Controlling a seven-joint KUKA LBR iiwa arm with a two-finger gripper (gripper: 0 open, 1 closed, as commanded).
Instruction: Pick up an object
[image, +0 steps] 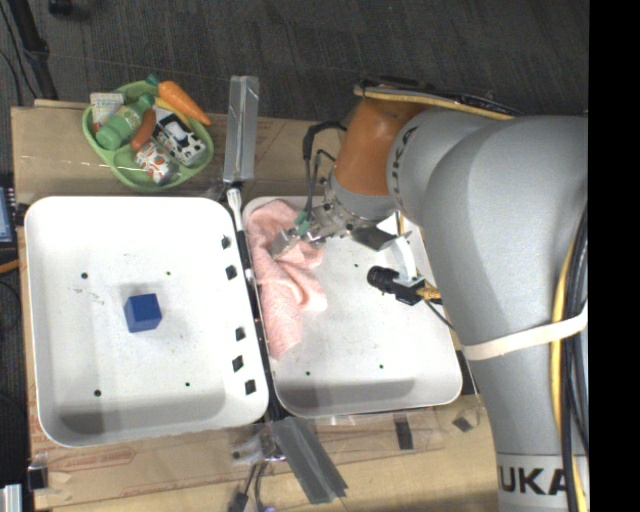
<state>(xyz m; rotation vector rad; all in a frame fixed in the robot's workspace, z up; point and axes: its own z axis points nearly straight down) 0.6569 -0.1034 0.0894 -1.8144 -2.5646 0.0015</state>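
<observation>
Lying along the left wall of the right bin (420, 385), the pink cloth (285, 280) runs lengthwise from far end to near. Whether the pincer (305, 232), low over the cloth's far end, grips it cannot be told.

the counter (60, 125) is carrying two white bins side by side, the left bin (60, 300) and the right bin (390, 385) touching, with a green bowl (100, 150) sitting near its back left corner
</observation>
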